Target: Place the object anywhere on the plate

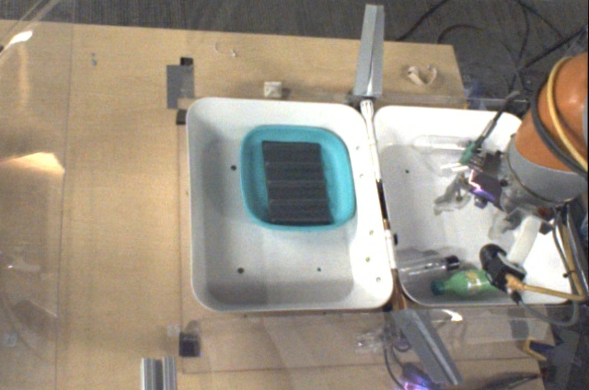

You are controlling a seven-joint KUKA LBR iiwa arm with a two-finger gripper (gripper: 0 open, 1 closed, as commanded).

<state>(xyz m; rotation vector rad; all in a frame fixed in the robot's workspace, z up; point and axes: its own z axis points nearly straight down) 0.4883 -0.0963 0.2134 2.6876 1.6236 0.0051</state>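
Hovering my pincer (pixel 471 181) over the right bin (pixel 419 223), grip state unclear, I might miss the green bottle (pixel 465 283) lying against the wall, leaving the plate (pixel 342 181) bare

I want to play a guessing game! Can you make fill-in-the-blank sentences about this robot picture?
1. The teal plate sits in the ____ bin.
2. The thing lying on the plate is a dark ribbed ____.
3. The green bottle lies near the front wall of the ____ bin.
4. The band on the robot arm is ____.

Missing words: left; block; right; orange
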